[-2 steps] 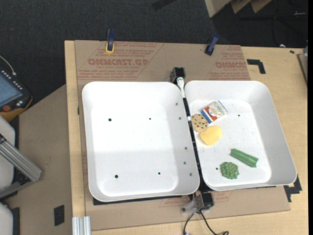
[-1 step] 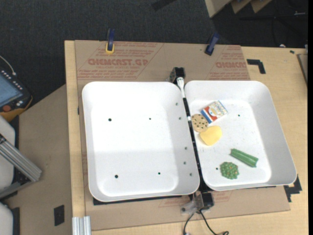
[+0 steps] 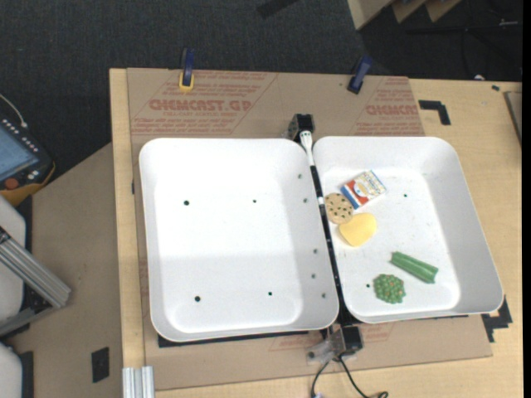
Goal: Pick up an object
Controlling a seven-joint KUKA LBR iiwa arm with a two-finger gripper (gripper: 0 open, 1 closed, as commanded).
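Your pick candidates all sit in the right bin [image 3: 465, 181], centre-right of the frame, bunched in its left half.

- Box [image 3: 363, 188]: small, red/white/blue, lying flat and skewed, uppermost of the group.
- Cookie [image 3: 337, 207]: round, tan with dark chips, just left of and below the box, close to the bin's left wall. Box and cookie look to be touching at a corner; can't confirm.
- Yellow piece [image 3: 358, 230]: rounded, directly below the box, touching or nearly touching the cookie's lower right edge.
- Green stick [image 3: 413, 267]: long, lying diagonally, lower right of the yellow piece and clear of it.
- Green lump [image 3: 388, 288]: round, bumpy, just below and left of the stick, near the bin's front wall. A narrow gap between the two.

The right half of that bin is bare apart from fine specks.

Left bin [image 3: 224, 239]: white floor with four small dark dots, brighter across the lower half.

The two bins butt along a dark seam down the middle, with a black clip [image 3: 300, 126] at the top end and another clip [image 3: 344, 338] at the bottom end. A cable [image 3: 348, 380] runs from the lower one off the bottom edge.

Both bins rest on a brown board [image 3: 249, 98] with red print. You have two clamps on its top edge: a blue-and-yellow clamp [image 3: 187, 71] upper left and a blue clamp [image 3: 359, 75] upper centre.

Dark floor [image 3: 124, 15] surrounds the board. A blue screen [image 3: 12, 152] sits at the left edge, with a metal rail [image 3: 33, 264] below it.
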